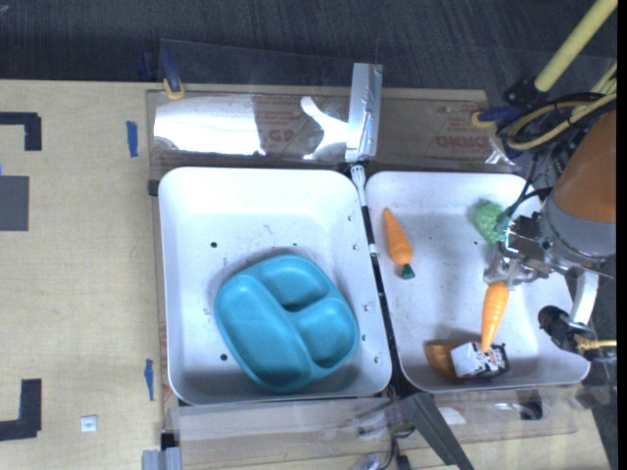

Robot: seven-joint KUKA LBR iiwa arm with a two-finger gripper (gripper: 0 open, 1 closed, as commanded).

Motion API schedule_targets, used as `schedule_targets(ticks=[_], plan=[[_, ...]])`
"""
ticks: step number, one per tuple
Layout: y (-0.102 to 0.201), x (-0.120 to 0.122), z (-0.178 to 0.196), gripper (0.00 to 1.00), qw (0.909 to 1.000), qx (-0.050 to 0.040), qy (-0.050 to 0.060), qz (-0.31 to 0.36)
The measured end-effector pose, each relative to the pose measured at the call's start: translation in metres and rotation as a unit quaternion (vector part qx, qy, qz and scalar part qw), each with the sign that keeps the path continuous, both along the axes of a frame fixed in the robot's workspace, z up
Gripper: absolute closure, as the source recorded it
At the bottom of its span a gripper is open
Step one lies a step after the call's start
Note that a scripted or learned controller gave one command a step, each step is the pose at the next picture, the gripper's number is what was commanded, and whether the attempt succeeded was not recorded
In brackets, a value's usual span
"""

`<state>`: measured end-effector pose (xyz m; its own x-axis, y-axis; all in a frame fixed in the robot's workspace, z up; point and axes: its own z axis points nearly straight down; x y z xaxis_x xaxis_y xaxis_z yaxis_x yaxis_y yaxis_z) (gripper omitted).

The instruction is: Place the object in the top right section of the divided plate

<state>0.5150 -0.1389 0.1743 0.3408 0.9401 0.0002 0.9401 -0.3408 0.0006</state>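
Carrot (494,315), orange and long, hangs tilted in the right bin (441,272), its thick upper end right at my tool (513,268) and its tapered tip pointing down toward the bin's near edge. My tool sits over the right part of that bin, with my arm coming in from the right; whether it is spread or pressed onto the carrot I cannot tell, since my wrist hides that part. A second, shorter carrot (397,240) lies by the bin's left wall, well apart. A green leafy item (489,219) rests just above my tool. A brown and white packet (468,359) lies near the bin's front edge, under the carrot's tip. The blue divided plate (284,319) sits in the left bin (196,223), toward its front.
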Motion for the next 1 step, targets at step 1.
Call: schedule_targets(ticks=[1], plan=[[-0.0768,-0.0001,0.0677,1.00,0.9984,-0.0013,-0.001,-0.056]])
